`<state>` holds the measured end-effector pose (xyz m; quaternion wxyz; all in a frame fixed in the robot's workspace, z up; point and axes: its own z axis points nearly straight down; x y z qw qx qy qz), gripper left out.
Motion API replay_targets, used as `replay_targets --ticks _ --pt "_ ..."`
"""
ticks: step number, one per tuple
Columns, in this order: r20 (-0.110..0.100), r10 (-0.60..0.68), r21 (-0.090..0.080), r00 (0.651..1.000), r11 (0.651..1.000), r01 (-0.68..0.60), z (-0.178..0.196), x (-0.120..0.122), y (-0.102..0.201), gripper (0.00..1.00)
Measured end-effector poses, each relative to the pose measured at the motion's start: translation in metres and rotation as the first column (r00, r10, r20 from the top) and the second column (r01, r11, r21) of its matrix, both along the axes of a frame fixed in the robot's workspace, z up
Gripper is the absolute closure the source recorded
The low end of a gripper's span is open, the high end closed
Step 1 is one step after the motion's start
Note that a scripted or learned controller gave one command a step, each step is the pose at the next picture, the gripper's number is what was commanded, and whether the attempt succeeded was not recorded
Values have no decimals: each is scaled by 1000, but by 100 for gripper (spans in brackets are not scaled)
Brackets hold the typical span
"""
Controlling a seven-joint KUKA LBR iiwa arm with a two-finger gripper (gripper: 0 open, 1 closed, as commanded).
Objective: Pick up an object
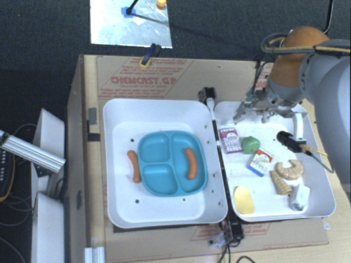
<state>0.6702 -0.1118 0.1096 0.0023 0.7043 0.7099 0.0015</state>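
So my gripper [255, 114] is parked over the far end of the right bin [274, 204], close to the back wall and a bit toward the divider side. The fingers [240, 114] look spread apart with nothing between them, so I'm holding zilch. My arm [329, 86] comes in from the right, with the orange band [296, 53] sitting high over the wrist and the whole thing angled down and leftward into that corner.

Closest thing to me is a pink-red packet [230, 140] just nearside of the gripper, lying flat against the divider edge, long axis running far-to-near with a slight tilt. Right beside it is a green lump [250, 144], roundish, so no real direction to it. A small blue-and-white box [259, 163] sits just nearer, turned diagonally. To its right are two beige pastry-looking pieces [289, 170], the upper one curved. There's a yellow oval thing [244, 200] at the near end, long axis far-to-near, and a whitish object [299, 197] in the near right corner.

The left bin [120, 125] has a blue divided plate [171, 163] with a sausage [190, 163] in its right compartment, and a second sausage [134, 166] on the bin floor just left of the plate. Both lie far-to-near.
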Motion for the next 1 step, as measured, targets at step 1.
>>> replay_targets --ticks 1 --pt "15 -8 -2 1000 1000 8 -18 -60 18 0"
